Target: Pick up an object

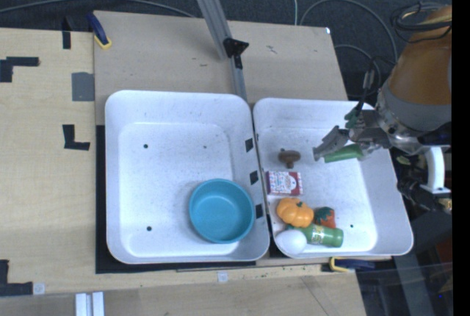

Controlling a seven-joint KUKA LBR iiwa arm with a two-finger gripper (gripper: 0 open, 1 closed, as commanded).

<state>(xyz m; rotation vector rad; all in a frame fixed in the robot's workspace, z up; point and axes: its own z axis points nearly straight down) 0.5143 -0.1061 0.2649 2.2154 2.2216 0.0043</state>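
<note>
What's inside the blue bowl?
The blue bowl in the left bin shows just its own blue inside, with nothing lying in it. Whatever is under the bowl is covered.

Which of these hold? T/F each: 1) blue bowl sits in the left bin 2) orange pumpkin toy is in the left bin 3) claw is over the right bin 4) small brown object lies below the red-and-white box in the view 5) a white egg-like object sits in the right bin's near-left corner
1) The blue bowl sits in the left bin. True.
2) The orange pumpkin toy is in the left bin. False: it is in the right bin.
3) The claw is over the right bin. True.
4) The small brown object lies below the red-and-white box. False: it lies above it in the view.
5) A white egg-like object sits in the right bin's near-left corner. True.
</note>
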